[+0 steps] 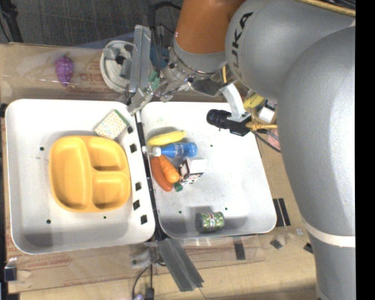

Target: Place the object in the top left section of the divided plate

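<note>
A yellow divided plate (75, 174) lies in the left bin (25, 124). A pale speckled square pad (111, 125) rests on the bin floor just off the plate's upper right corner. My gripper (137, 99) hangs over the top end of the ridge between the two bins, a short way right of and above the pad. Nothing shows between its tips. The right bin (237, 186) holds a banana (165, 137), a blue bottle (177, 150), a carrot (164, 172), a small white box (194, 167) and a green can (210, 220).
The arm's grey body and orange band (203, 17) cover the upper right of the view. A black cable plug (222, 120) hangs over the right bin's top. Behind the bins on the bench lie a purple item (64, 69) and a white round part (117, 61).
</note>
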Controlling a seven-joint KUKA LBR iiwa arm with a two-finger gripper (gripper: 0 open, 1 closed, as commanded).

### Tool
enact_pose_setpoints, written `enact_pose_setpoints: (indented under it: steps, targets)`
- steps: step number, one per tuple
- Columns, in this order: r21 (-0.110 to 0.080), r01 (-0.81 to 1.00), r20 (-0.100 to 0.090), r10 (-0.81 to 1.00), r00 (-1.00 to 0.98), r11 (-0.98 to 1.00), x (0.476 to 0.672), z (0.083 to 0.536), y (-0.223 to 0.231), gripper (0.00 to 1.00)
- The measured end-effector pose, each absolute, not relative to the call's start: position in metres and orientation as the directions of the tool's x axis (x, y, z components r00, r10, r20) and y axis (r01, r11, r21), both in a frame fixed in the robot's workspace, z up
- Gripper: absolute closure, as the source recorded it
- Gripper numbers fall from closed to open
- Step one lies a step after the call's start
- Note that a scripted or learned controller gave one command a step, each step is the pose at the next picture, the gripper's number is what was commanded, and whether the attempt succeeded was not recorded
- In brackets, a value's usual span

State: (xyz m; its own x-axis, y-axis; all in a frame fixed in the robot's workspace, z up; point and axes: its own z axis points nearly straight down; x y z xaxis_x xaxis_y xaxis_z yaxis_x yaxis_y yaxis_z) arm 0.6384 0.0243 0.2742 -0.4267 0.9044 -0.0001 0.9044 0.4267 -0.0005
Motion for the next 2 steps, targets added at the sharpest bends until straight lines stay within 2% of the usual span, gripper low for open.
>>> enact_pose_setpoints:
  steps: [2]
  targets:
    - [-0.001,0.904,0.0,0.904,-0.427,0.427,0.6384,0.2741,0.0243,0.0]
